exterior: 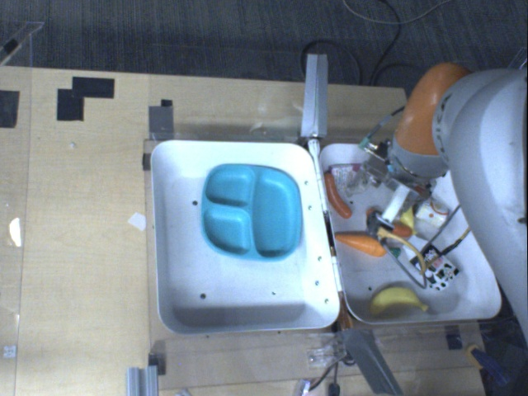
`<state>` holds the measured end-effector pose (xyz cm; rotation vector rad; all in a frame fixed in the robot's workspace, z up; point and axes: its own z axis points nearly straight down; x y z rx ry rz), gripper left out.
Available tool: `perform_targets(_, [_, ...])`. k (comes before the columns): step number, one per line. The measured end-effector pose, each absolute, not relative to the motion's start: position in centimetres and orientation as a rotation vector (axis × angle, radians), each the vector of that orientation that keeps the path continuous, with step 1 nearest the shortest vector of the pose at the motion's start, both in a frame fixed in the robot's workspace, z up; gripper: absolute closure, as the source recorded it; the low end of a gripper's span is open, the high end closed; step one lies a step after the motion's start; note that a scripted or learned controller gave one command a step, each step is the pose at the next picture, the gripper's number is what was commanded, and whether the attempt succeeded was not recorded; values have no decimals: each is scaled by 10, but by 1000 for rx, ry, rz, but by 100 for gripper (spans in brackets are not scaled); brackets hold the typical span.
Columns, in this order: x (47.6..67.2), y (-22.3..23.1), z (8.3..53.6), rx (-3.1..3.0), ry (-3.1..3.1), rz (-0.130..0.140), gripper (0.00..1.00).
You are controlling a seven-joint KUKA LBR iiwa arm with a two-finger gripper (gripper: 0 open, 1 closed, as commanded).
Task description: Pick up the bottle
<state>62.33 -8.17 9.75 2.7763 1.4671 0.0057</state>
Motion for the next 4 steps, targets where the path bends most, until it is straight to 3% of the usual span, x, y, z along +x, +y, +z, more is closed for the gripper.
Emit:
perform_targets(1, [663, -93, 115, 2799, 1459, -36, 0])
perform_targets(2, [670, -58, 187, 2929, 1131, 9, 0])
perform_targets(3, [664, -112, 199, 2961, 1047, 6, 0])
perform_targets(4, [664, -184, 156, 2963, 1038, 5, 0])
